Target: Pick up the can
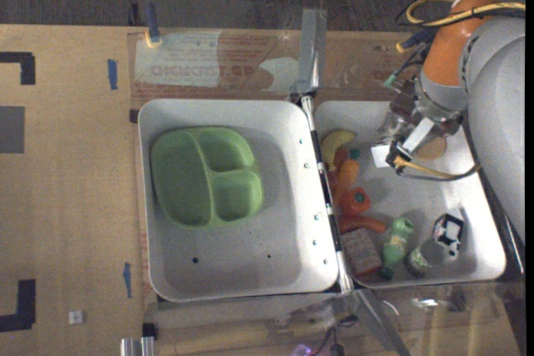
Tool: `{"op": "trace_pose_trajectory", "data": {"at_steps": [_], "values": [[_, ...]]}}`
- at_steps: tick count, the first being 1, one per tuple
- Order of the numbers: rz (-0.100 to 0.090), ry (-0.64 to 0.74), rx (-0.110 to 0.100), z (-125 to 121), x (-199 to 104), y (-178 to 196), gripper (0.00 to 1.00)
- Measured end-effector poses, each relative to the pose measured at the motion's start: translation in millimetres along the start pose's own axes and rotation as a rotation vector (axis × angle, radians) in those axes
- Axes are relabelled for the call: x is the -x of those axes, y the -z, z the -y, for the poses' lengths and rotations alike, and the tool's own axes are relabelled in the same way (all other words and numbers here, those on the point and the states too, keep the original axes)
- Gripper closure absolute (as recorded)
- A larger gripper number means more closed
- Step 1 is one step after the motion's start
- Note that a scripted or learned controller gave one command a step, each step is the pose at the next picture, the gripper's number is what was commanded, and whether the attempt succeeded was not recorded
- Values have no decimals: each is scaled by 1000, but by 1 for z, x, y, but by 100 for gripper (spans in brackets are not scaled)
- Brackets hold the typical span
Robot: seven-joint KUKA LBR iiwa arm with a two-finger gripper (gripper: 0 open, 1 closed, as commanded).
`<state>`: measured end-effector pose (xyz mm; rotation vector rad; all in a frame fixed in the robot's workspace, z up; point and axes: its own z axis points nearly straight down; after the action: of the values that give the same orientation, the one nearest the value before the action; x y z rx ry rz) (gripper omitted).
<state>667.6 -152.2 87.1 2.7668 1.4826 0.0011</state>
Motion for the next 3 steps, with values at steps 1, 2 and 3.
{"op": "trace_pose_trajectory", "data": {"at_steps": [1,2,3], "values": [[2,-136,-3,18,-26,0,100],[9,-139,-12,19,-22,0,0],[3,-213,-16,21,-21,0,0]]}}
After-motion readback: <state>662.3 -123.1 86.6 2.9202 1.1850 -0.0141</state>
